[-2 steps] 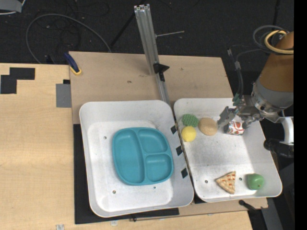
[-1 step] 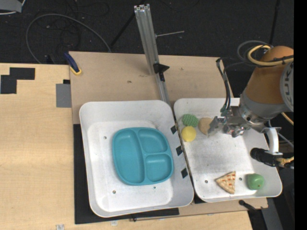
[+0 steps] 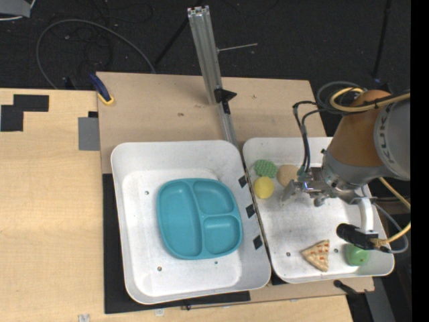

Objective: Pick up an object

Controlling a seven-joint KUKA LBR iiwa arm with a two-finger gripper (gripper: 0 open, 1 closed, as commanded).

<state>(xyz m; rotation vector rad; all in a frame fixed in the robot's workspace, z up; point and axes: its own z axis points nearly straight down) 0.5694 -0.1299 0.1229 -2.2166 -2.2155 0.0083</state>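
The arm (image 3: 375,139) comes in from the view's right, its grey casing bent over the far right corner of the right-hand bin (image 3: 295,237). The orange band (image 3: 358,136) sits above the wrist, which tips downward. The gripper (image 3: 303,198) hangs low over the upper middle of this bin's floor. Its fingers (image 3: 289,192) seem spread apart with nothing between them, though at this slant they are thin and hard to make out.

Dark lettering runs along the grey casing near the picture's edge, too cropped to read.

Just beyond the fingers, toward the bin's far left corner, a tan lump (image 3: 287,174) lies closest of all, perhaps touching the nearer fingertip or just beside it. Further out the same way sit a yellow ball (image 3: 263,188) and, behind it, a green ridged piece (image 3: 265,168). On the near side of the fingers, well apart from them, a pizza slice (image 3: 317,254) lies flat by the bin's front wall, with a small green piece (image 3: 356,255) to its right. Far off past the yellow ball, the left-hand bin (image 3: 134,180) holds a teal plate (image 3: 199,217) with three compartments.
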